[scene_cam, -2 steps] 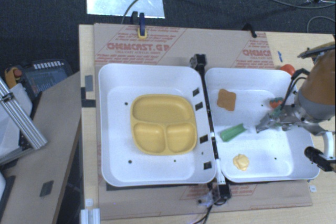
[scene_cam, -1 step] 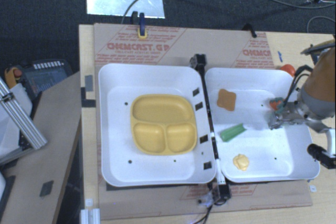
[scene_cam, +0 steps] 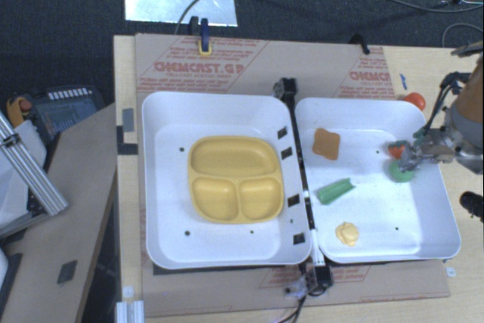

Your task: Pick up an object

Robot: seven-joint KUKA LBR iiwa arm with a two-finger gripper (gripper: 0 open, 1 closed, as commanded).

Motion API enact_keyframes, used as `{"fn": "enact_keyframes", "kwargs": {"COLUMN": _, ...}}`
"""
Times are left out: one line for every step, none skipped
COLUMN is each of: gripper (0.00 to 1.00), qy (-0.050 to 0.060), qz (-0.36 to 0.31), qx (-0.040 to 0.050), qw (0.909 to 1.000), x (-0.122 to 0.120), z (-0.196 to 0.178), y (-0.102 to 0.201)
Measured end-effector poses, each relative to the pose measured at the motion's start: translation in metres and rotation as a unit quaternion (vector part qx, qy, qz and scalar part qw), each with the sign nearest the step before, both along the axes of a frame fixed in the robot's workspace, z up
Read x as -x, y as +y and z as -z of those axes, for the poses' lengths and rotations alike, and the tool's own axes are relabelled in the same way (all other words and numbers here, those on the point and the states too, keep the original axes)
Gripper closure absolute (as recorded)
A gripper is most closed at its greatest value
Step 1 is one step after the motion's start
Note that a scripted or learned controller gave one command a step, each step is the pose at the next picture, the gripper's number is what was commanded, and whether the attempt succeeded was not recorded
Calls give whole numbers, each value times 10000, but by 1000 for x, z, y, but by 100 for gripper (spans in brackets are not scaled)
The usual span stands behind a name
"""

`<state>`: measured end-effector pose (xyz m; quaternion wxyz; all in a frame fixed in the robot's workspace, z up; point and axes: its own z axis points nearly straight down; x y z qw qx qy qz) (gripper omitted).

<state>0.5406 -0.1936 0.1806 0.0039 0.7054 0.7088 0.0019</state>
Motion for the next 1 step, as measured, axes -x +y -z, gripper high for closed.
{"fn": "enact_keyframes", "kwargs": {"gripper": 100, "qy": -4, "qz": 0, "qx": 5, "qw": 10000, "x": -5, "z": -63, "y": -5}}
